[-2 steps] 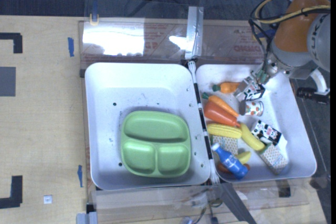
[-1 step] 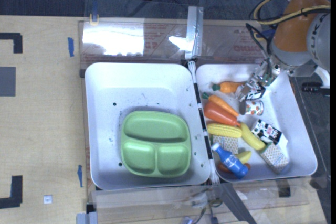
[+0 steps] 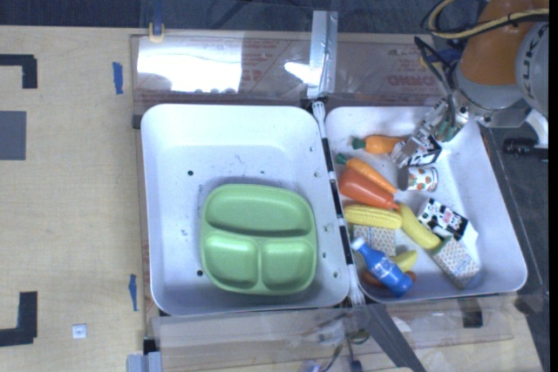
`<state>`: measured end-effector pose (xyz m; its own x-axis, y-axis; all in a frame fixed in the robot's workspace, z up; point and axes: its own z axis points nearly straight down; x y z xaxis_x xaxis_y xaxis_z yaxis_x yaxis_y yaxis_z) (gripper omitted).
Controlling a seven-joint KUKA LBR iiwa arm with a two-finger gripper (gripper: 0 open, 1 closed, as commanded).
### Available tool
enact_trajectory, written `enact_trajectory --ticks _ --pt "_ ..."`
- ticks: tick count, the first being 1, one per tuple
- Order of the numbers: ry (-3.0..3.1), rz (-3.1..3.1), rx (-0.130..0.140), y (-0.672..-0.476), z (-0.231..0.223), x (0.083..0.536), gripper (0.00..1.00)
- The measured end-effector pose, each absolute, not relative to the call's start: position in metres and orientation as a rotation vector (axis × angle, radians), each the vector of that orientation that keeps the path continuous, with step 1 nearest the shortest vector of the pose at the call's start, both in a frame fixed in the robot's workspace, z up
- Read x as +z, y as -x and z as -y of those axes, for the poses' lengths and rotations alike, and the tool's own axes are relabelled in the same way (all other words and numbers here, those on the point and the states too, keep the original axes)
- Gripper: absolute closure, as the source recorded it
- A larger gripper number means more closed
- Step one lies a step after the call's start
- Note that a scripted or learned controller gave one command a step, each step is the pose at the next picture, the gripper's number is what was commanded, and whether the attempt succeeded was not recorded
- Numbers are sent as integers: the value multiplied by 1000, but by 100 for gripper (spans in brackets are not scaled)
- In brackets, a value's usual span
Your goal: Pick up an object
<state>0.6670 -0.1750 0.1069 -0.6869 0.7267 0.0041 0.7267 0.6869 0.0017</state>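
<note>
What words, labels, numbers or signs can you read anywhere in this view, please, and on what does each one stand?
None can be read for certain.
Clear panel behind the bins: faint reddish print, too blurred to read.
Black-and-white carton: pattern, no legible text.
Small white and red cup: markings too small to read.
Blue bottle: no readable label.
Green divided tray: plain.

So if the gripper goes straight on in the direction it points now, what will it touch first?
Most likely the small white cup with red print, which lies just below and left of the gripper in the right bin. The small carrot lies close beside that line. Depth is hard to judge from this slanted view.
</note>
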Motion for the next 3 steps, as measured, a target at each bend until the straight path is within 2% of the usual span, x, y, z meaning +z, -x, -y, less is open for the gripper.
enact_trajectory --ticks 1,2,3 --pt "1514 2763 -11 -667 168 106 0" --pt "1218 2880 22 -662 129 87 0" --pt "1220 2897 9 -666 126 98 100"
